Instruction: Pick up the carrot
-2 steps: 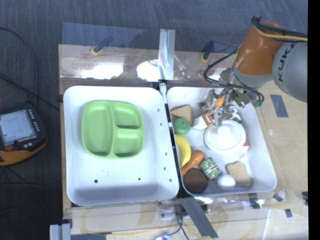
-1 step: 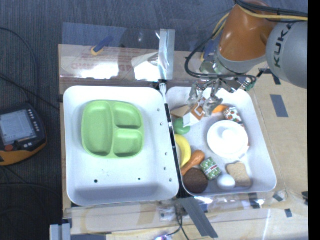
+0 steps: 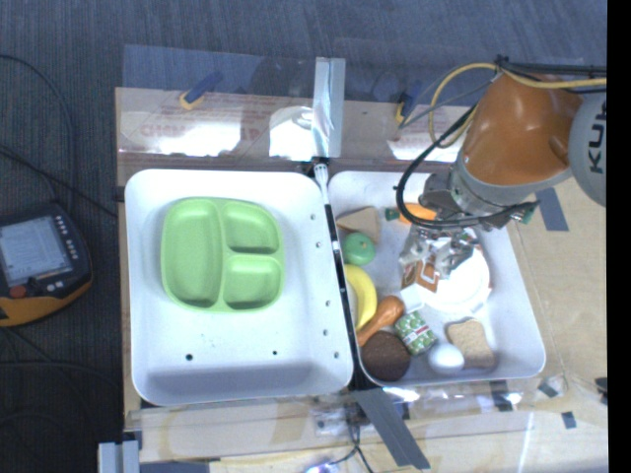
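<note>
Carrot [image 3: 381,317] lying tilted in right bin [image 3: 523,308], lower left part, touching banana [image 3: 363,294] on its left and just above brown round item [image 3: 385,356]. Tool [image 3: 437,256] hanging over right bin's middle, above white plate [image 3: 469,282], near carrot but apart from it. Tool state: cannot tell from this angle. Green apple [image 3: 359,248] near bin's upper left. Green divided tray [image 3: 222,254] resting in left bin [image 3: 158,343]. Both bins side by side on surface [image 3: 158,126].

Carrot [image 3: 381,318] beside banana [image 3: 363,295]
</note>
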Motion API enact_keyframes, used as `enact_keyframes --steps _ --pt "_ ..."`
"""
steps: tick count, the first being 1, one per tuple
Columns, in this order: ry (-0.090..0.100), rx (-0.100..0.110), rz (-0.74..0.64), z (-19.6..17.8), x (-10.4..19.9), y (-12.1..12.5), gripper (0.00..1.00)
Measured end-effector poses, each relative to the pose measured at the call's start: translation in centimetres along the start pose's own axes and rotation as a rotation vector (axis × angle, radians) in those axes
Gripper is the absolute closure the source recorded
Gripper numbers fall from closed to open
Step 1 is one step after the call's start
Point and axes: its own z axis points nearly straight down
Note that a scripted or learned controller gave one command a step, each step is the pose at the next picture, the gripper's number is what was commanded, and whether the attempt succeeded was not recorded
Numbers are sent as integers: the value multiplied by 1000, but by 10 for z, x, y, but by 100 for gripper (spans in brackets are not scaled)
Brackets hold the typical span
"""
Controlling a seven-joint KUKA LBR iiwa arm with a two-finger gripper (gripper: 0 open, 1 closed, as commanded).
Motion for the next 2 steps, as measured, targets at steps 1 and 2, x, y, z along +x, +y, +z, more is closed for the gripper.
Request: enact_keyframes --steps 1,2 --pt "-11 6 -175 22 5 0 100" --pt "-25 18 -102 23 7 -7 100"
